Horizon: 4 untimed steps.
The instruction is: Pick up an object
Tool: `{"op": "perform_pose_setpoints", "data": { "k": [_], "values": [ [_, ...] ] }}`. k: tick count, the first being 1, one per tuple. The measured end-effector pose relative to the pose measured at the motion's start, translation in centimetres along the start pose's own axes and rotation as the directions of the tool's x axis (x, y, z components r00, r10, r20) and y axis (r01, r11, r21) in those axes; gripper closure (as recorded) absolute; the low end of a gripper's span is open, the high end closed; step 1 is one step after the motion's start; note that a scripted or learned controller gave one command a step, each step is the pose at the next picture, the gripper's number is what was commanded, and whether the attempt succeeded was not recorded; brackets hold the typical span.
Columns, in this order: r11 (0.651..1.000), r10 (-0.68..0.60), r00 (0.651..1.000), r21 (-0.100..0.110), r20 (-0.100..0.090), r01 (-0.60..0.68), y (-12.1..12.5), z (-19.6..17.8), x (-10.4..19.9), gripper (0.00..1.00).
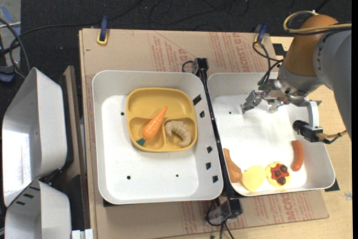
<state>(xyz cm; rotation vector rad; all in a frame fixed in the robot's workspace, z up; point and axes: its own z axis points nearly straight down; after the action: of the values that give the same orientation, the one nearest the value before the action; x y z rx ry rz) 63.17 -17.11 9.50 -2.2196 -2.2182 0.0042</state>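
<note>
Two white bins sit on the worktop (168,42); the tool (262,101), fingers spread open and gripping nothing, hovers over the right bin (246,87), sausage (297,155) near its right edge.

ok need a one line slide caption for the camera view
Gripper over right bin, away from its toy foods; carrot on yellow plate in left bin.

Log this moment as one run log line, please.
arm: over right bin | gripper: above bare floor, nothing held | sausage, pizza toy: untouched | left bin: yellow plate, carrot
</note>
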Motion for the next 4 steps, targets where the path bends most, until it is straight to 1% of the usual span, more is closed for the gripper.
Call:
{"op": "perform_pose_setpoints", "data": {
  "k": [1,2,4],
  "values": [
    [1.0,-0.001,1.0,-0.004,0.001,0.001,0.0,0.2,0.0,0.0],
    [1.0,-0.001,1.0,-0.007,0.002,0.001,0.1,-0.8,0.1,1.0],
    [1.0,-0.003,1.0,-0.008,0.002,0.003,-0.2,-9.5,-0.3,1.0]
  ]
}}
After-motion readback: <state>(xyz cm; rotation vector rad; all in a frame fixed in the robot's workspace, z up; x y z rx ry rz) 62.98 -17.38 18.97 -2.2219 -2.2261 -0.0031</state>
